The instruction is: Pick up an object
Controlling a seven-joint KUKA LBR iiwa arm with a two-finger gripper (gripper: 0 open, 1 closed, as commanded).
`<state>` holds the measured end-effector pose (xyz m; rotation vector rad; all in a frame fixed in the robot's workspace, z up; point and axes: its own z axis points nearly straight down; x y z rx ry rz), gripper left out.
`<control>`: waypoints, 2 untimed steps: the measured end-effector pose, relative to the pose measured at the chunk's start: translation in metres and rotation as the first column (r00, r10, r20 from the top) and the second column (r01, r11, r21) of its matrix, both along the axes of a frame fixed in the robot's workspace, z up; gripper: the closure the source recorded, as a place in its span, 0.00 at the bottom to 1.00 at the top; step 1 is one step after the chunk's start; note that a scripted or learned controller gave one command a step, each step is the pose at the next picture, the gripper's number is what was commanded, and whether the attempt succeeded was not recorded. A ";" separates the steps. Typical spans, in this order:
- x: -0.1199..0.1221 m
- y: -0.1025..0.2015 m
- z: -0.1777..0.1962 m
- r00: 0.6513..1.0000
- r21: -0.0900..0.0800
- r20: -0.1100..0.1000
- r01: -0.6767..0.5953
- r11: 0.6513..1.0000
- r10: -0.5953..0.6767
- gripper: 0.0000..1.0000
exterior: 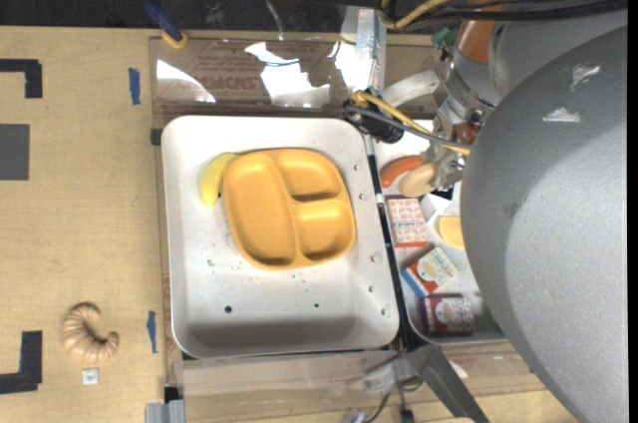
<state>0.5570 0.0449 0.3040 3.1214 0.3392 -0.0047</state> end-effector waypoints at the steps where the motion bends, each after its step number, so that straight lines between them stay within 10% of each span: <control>1: -0.079 -0.013 -0.012 0.958 0.004 -0.007 -0.287 0.958 0.287 1.00; 2: -0.079 -0.012 -0.013 0.958 0.004 -0.007 -0.288 0.958 0.288 0.00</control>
